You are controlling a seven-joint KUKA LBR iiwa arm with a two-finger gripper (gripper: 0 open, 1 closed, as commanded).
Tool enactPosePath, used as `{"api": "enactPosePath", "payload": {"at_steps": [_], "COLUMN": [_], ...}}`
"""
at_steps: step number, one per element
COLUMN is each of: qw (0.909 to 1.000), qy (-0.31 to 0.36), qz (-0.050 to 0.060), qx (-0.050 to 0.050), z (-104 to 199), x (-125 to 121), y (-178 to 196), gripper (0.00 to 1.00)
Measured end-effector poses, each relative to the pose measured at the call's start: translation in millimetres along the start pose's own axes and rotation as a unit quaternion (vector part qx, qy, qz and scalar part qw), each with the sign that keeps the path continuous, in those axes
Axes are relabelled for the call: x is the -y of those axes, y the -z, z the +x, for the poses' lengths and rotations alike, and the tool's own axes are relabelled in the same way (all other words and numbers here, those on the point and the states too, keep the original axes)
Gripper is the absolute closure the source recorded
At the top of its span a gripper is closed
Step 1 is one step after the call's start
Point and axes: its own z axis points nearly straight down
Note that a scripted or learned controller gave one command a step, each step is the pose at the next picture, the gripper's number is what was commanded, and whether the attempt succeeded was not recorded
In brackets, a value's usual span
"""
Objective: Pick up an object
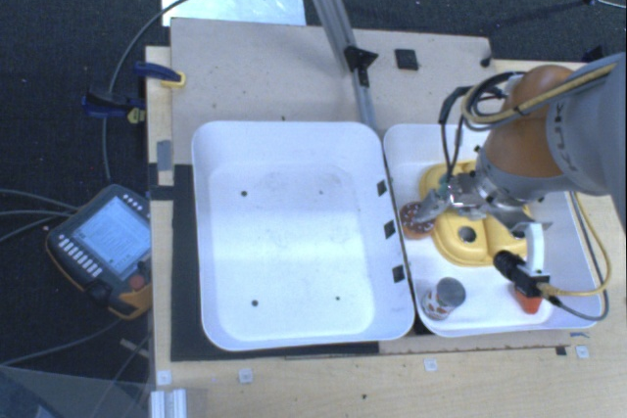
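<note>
My pincer [431, 209] hovers low in the right bin [588, 308] — its opening I cannot tell. The yellow toy [468, 238] beside it looks stiff, light, slick — best gripped by an edge.

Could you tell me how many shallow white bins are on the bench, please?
2. The left bin sits mid-bench; the right bin adjoins it, holding a yellow object and a small cup, with the arm over it.

You look down from one fixed camera above the bench [294, 64] — at a slant, far enough to take in both bins [284, 230].
</note>
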Motion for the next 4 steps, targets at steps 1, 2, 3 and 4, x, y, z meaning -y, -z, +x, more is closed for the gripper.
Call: {"api": "enactPosePath", "payload": {"at_steps": [1, 2, 3, 4], "qw": [1.0000, 1.0000, 1.0000, 0.9999], "qy": [0.001, 0.002, 0.002, 0.004], "qz": [-0.003, 0.008, 0.008, 0.010], "qx": [-0.004, -0.003, -0.003, -0.005], "z": [3, 1, 0, 41], "x": [-3, 2, -2, -17], "y": [13, 73, 127, 128], "gripper": [1.00, 1.00, 1.00, 1.00]}}
